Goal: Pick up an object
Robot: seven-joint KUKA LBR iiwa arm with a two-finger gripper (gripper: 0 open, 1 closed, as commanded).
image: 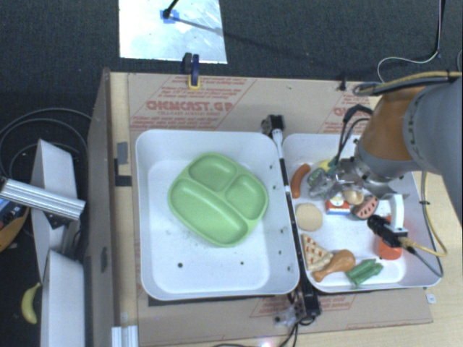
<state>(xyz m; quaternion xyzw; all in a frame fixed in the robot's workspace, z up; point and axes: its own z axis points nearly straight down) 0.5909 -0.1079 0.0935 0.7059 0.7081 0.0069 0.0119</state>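
Observation:
My gripper (327, 186) is low in the right bin (412, 284), near its back left part, among toy foods. Just left of it lies a red sausage (298, 181). In front of it sit a round tan bun (309, 217) and a small red and white item (336, 207). A brown and red slice (365, 208) lies to its right. Nothing shows plainly between the gripper's tips.
A pizza slice (315, 250), a chicken drumstick (334, 264), a green pod (364, 271) and an orange piece (389, 251) lie along the right bin's front. The left bin (155, 266) holds a green divided plate (218, 199). A divider rim (287, 194) separates the bins.

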